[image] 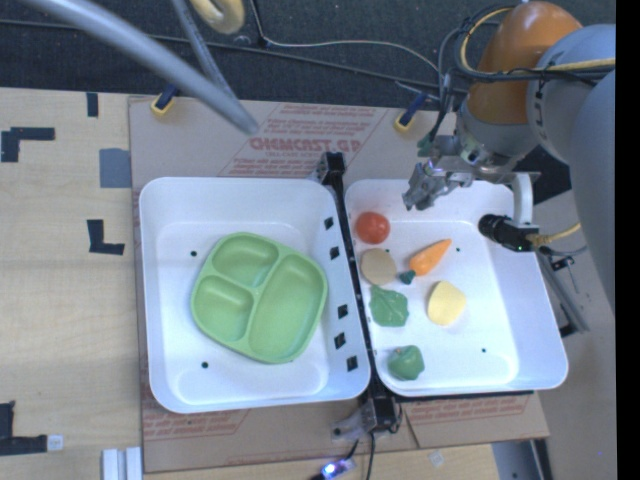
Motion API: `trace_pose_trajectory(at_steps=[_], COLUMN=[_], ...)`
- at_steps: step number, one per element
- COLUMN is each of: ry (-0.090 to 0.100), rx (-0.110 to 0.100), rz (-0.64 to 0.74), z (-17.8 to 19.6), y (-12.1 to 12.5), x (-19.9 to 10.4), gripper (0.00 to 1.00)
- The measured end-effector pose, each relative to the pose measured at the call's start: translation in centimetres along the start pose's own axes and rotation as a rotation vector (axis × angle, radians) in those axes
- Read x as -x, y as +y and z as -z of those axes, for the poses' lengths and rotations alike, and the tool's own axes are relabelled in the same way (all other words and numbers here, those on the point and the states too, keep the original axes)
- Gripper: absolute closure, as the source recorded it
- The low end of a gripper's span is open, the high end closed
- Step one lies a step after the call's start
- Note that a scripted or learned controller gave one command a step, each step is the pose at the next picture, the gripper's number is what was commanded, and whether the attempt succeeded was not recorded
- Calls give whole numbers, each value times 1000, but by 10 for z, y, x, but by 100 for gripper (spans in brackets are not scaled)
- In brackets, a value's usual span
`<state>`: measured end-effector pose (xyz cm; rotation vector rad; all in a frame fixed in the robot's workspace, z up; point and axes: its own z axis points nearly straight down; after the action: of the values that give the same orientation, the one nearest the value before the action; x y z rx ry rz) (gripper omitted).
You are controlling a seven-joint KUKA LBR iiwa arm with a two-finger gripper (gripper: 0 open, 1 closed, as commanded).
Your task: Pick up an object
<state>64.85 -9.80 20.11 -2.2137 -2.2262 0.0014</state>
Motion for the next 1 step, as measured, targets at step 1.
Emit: trace_pose_trajectory(at_steps=[1], ry=[1], rx=[0], rz=[2], z=[4], y=[1], x=[-62], gripper=[100])
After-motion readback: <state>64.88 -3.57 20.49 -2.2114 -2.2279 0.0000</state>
